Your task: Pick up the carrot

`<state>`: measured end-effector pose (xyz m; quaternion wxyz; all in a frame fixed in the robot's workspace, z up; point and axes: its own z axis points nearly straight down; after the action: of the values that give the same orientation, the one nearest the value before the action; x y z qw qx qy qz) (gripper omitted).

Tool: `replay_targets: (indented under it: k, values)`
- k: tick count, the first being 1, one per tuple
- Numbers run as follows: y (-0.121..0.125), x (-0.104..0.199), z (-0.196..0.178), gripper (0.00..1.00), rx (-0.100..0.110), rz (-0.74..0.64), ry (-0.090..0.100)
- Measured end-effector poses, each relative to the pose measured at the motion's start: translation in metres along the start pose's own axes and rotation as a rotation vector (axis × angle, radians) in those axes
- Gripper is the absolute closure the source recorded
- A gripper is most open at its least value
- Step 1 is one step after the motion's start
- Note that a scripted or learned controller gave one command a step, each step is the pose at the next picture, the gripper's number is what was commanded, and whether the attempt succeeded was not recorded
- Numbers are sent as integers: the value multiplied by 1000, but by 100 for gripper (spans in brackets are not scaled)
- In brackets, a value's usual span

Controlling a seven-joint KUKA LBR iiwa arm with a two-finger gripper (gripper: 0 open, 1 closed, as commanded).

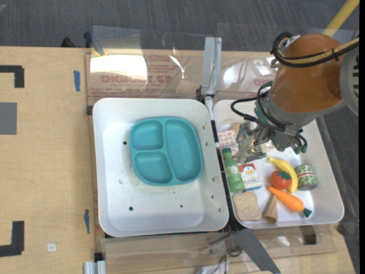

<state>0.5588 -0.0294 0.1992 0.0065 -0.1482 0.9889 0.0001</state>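
Hovering above the right-hand bin (328, 153), the gripper (254, 144) hangs over the bin's upper middle, up and to the left of the carrot (288, 200); whether it is released or clenched cannot be told from this angle.

The carrot lies slantwise near the bin's lower rim, its green stem end pointing lower right. It is crowded: a tomato (280, 179) touches it from above, a banana (285, 170) curves just beyond the tomato, a cone-shaped brown piece (271, 210) lies just to its left, and a slice of bread (247, 205) sits further left.

Likely troubles: a descent straight down from here would probably land on the cartons and green bottle (232, 170) well left of the carrot, and a closing grip near the carrot's thick end could catch the tomato or nudge the carrot against the rim.

Open room lies right of the carrot, where bare white floor shows. Far left of the carrot, the other bin (108, 170) holds a teal divided plate (165, 150).
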Motion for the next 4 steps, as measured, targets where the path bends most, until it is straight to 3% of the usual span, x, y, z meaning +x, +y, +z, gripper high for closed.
replay_targets:
  k: [1,2,3,4]
  values:
    - [-1,1,2,0,-1,2,4]
    - [-56,-20,14,0,1,183,5]
    - [-53,44,67,0,-4,11,14]
    - [-76,86,97,0,11,64,-29]
